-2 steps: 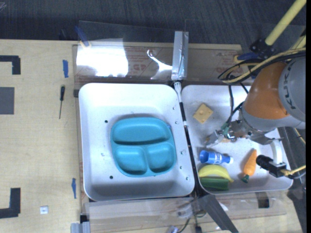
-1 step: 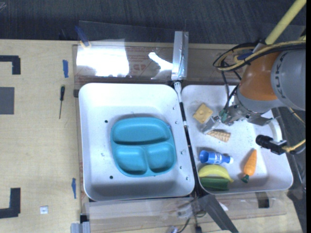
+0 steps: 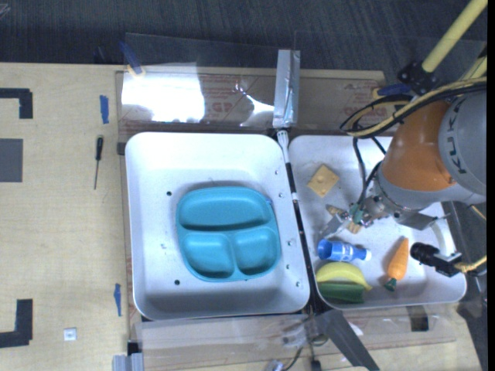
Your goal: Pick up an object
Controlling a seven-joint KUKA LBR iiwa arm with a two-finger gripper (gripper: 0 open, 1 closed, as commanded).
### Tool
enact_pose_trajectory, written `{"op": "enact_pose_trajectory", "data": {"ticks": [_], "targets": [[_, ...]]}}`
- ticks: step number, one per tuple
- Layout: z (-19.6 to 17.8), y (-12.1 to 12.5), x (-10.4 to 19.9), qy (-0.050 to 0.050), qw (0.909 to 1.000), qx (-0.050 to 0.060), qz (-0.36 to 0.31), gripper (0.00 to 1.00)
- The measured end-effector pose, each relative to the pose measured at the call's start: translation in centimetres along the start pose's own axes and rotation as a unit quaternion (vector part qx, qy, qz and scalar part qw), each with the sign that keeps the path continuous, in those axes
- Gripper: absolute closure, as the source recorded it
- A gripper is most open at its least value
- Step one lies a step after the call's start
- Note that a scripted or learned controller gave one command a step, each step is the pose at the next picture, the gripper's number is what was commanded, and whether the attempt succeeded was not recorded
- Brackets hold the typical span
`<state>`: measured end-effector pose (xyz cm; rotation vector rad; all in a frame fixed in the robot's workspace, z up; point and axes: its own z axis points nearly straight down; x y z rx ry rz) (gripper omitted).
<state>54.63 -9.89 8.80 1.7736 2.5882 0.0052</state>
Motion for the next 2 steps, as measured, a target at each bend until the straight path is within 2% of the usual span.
{"op": "enact_pose_trajectory", "data": {"ticks": [1,2], "targets": [[-1.2,0.3,-0.1,-0.002,1.0000,-0.004,0.001,1.00],[-10.2,4.7,4.5,0.000,0.9999,-0.004,0.015,1.00]]}}
